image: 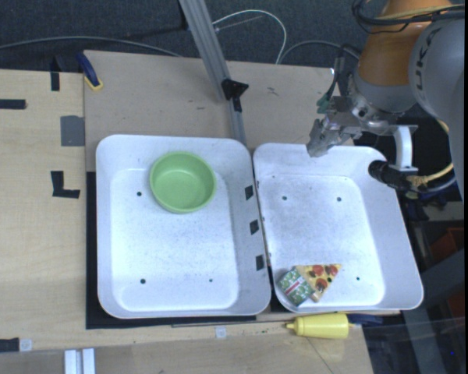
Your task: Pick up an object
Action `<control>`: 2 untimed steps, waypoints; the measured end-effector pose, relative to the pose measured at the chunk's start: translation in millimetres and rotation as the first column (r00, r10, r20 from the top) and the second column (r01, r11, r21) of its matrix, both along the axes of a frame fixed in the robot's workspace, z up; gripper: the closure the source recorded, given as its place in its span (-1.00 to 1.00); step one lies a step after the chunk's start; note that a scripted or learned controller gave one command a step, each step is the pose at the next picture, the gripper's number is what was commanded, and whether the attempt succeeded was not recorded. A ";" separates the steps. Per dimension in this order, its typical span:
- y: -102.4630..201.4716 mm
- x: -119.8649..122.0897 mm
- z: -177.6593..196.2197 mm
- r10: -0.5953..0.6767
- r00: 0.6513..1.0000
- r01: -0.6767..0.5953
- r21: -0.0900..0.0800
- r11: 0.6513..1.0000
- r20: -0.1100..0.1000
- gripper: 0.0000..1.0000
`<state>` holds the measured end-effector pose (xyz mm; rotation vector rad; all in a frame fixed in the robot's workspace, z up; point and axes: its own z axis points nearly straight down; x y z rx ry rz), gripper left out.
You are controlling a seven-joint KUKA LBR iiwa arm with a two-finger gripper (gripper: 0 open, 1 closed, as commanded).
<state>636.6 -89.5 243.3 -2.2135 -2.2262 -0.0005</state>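
The gripper (321,145) hung bare, its opening unclear, far from the packet (306,280), probably light and crinkly, best pinched mid-body.

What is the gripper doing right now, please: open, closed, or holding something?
Gripper: cannot be told; it hangs over the far rim of the right bin, with nothing seen in it.
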 end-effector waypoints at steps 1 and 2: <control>49.7 -6.3 -12.5 0.000 1.000 0.000 0.000 1.000 -0.002 1.00; 98.6 -9.9 -22.9 0.001 1.000 -0.001 -0.001 1.000 -0.002 1.00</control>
